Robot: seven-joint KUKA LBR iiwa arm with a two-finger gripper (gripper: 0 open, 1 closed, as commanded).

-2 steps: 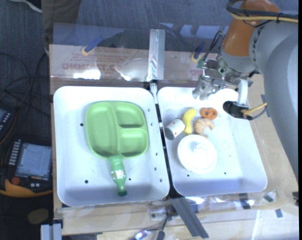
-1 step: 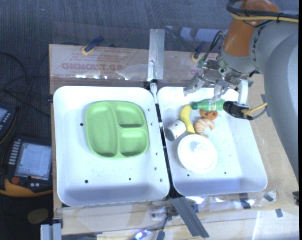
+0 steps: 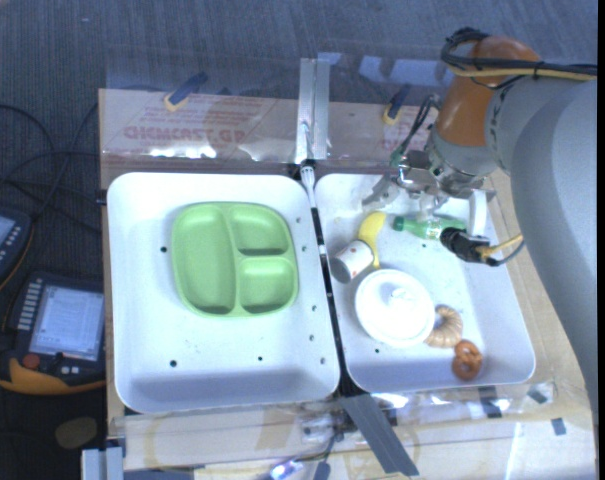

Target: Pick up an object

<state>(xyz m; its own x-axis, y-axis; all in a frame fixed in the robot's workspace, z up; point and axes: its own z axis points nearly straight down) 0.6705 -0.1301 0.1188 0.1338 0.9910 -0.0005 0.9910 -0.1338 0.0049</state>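
Gripper [image 3: 419, 190] hovers low, finger state unclear, reaching to grasp. Green bottle [image 3: 419, 227] lies just beneath it; next likely lowering and pinching it.

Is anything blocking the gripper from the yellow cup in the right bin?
Nothing visible does. The gripper hovers at the right bin's far end, with the yellow cup just left of it and a green object close below.

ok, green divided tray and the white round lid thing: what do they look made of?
Green divided tray: likely moulded plastic, matte; uniform colour, soft rounded compartment edges, no glare. White round piece: probably plastic too, slightly glossier; smooth surface with a faint highlight and a moulded centre knob. It could be ceramic; the view can't settle it.
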